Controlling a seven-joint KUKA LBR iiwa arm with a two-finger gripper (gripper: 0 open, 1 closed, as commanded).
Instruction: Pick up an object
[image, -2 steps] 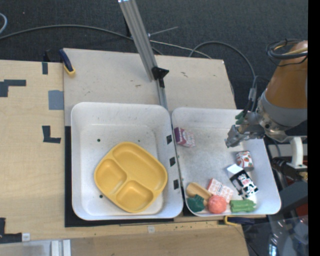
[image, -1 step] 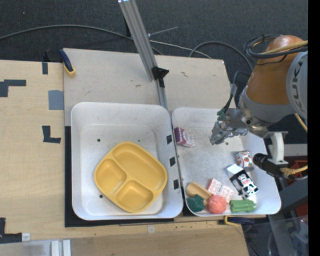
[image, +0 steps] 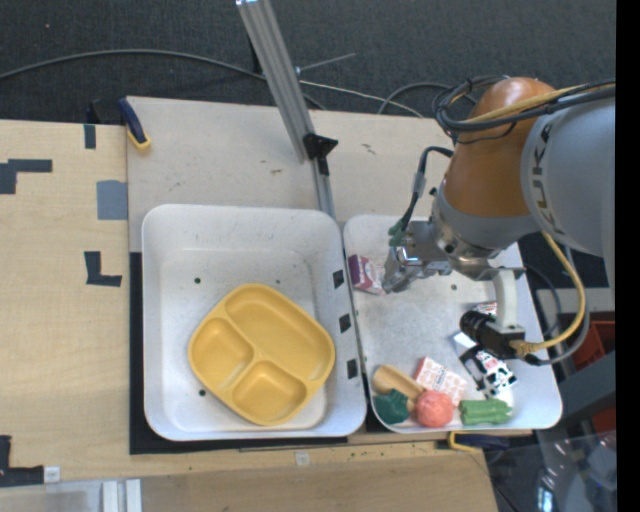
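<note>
My gripper (image: 398, 272) hangs over the upper left part of the right bin (image: 440, 315), just right of a small purple and white packet (image: 364, 273) leaning near the bin's left wall. Along the bin's front edge lie a tan wooden piece (image: 396, 380), a dark green toy (image: 392, 406), a red ball-like fruit (image: 434, 408), a green vegetable (image: 485, 410), a pink checked packet (image: 439, 376) and a black and white toy (image: 490, 370). I see nothing between the fingers.
A yellow divided plate (image: 262, 351) lies in the left bin (image: 170, 300). A grey metal pole (image: 290, 95) slants up from between the bins. A blue and yellow clamp (image: 134, 123) sits at the bench's back left.
</note>
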